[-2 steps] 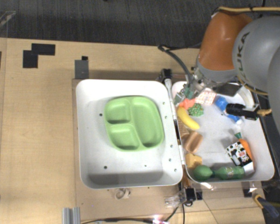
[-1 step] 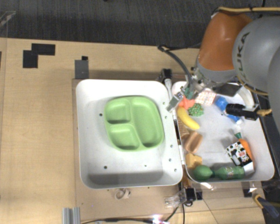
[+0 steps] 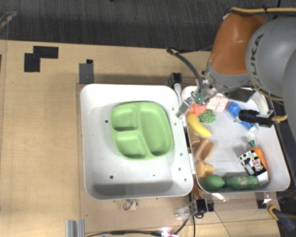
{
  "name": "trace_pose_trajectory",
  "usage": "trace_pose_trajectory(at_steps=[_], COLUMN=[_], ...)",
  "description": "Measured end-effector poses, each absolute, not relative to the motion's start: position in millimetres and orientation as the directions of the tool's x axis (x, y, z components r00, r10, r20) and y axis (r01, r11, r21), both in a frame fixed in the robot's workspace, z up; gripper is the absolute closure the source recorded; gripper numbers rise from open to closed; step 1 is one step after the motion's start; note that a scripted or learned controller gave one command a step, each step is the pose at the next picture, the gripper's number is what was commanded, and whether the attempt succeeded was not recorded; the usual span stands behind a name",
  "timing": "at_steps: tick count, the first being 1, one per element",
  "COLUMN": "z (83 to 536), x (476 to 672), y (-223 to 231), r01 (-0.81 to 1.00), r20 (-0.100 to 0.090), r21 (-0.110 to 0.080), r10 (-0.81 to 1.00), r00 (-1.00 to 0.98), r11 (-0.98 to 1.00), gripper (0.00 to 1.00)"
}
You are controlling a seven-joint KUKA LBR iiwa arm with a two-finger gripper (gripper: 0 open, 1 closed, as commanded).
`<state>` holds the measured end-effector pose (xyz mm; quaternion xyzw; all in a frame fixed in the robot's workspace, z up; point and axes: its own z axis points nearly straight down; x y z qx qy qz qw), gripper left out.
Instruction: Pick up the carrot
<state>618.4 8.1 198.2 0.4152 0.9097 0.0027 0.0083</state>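
- Starting at the near wall of the right bin [image 3: 228, 138] in the camera view: spotting a round green fruit [image 3: 214, 182] and a long green vegetable [image 3: 241, 182] lying end to end.
- Moving just behind them: finding the carrot [image 3: 259, 157] on the bin's right side, orange with a green tip pointing away, and a black-and-white patterned piece [image 3: 247, 161] lying against its left flank.
- Picking out a tan bread-like piece [image 3: 203, 150] near the left wall, a smaller tan piece [image 3: 204, 169] in front of it, and a yellow banana [image 3: 199, 126] slanting just behind.
- Catching the gripper [image 3: 198, 98] hanging over the far left corner of that bin, well apart from the carrot and just above a red-and-green item [image 3: 205, 115]; not managing to tell whether open or closed.
- Noting a pink checked packet [image 3: 218, 102] and a blue object [image 3: 235, 110] side by side at the back.
- Glancing left: seeing a green divided plate [image 3: 139, 129] resting in the left bin [image 3: 96, 147].
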Motion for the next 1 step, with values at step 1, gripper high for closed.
trace_pose_trajectory(at_steps=[1], z=[243.3], x=[631.2], y=[-87.6], r01=[0.751], r20=[-0.013], r21=[0.007], r10=[0.751], r00=[-0.660], r11=[0.660], gripper=[0.00])
